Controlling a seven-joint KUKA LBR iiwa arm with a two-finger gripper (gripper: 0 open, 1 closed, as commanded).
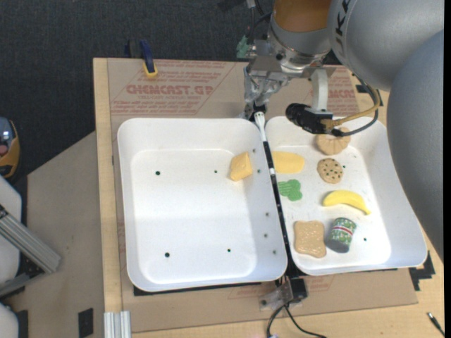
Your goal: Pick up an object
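Note:
My gripper (256, 104) hangs over the back rims where the two white bins meet, tilted down and to the left, with nothing visibly held. A yellow cheese wedge (240, 166) lies in the left bin (176, 217), near its right wall and just in front of the gripper. The right bin (392, 220) holds a flat yellow piece (287, 163), a green clover shape (289, 189), a cookie (329, 170), a banana (346, 201), a bread slice (309, 238), a green can (342, 234) and a tan bun (332, 144).
The grey arm (394, 41) with its orange band (303, 5) covers the upper right. A black part with a cable (310, 118) hangs over the right bin's back edge. A blue and yellow clamp (148, 58) sits on the board's far left corner.

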